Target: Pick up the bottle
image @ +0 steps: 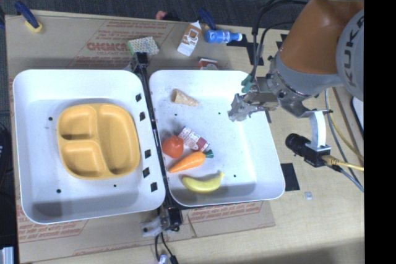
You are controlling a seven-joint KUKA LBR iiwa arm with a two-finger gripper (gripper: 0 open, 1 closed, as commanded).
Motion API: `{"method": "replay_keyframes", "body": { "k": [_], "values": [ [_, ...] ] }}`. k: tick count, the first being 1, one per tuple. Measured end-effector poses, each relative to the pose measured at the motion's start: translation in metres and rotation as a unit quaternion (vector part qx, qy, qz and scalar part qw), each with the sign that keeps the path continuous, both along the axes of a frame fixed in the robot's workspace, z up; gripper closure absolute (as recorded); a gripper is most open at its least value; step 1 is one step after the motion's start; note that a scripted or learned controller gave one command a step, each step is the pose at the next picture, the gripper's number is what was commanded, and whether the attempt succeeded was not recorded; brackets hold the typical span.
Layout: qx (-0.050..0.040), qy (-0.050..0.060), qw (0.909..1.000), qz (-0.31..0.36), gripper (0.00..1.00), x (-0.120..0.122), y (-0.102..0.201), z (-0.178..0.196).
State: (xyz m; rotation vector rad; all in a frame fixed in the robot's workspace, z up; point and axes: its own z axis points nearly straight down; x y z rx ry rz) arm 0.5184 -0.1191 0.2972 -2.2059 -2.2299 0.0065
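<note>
From my remote station I saw the arm (322, 28) reaching in from the right, its pincer (240, 109) poised over the right-hand bin (260, 164), near that bin's right wall; whether the pincer was released or clenched I could not tell. The bottle (219, 37), blue with a white neck, lay on its side on the cardboard (80, 40) behind the right bin, outside both bins and well apart from the pincer. Just beside it to the left stood a small carton (189, 38), and a further small box (208, 63) lay at the bin's rear rim. Within the right bin I noted a wedge of bread (184, 97) near the back, and toward the front left a small packet (193, 139), a tomato (172, 147), a carrot (187, 162) and a banana (202, 183), grouped closely. The left bin (31, 133) held a yellow divided tray (98, 140). A checked sponge (143, 45) lay on the cardboard behind the left bin.
</note>
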Motion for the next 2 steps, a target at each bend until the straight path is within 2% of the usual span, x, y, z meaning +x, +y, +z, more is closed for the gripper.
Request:
{"method": "replay_keyframes", "body": {
  "k": [1,2],
  "values": [
    [-0.0005,-0.001,0.9999,-0.014,1.0,-0.043,-0.06,-0.052],
    [0.0003,0.0,0.9984,-0.057,1.0,-0.042,-0.089,-0.085]
  ]
}}
